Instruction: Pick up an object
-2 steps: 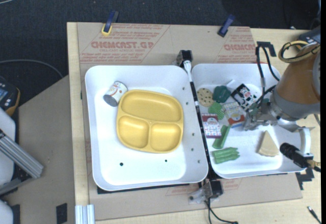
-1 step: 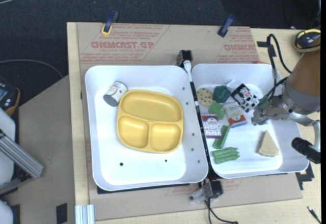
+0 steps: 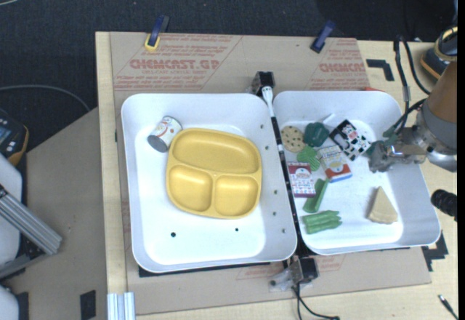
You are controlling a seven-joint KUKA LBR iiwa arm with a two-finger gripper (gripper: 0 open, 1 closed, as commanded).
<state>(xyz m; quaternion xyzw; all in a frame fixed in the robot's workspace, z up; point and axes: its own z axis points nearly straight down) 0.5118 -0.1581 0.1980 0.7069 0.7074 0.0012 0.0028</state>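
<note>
I am looking down on the tabletop [image 3: 218, 57], where two white bins are sitting side by side. In the left bin [image 3: 145, 238] a yellow divided plate [image 3: 214, 173] is lying near the middle, and a small tipped cup [image 3: 164, 133] is resting just beside its upper left corner.

The right bin [image 3: 414, 224] is holding the clutter: a round cookie [image 3: 293, 138], a dark green lump [image 3: 316, 134], a black-and-white block [image 3: 351, 140], a red-and-white card [image 3: 301, 179], a bunch of green pods [image 3: 320, 221] and a tan wedge [image 3: 381, 207] lying apart near the lower right.

The arm is reaching in from the right, and my gripper [image 3: 381, 157] is hovering over the right bin's upper right area, just beside the black-and-white block. I cannot tell how its jaws are standing, and I am seeing nothing between them.
</note>
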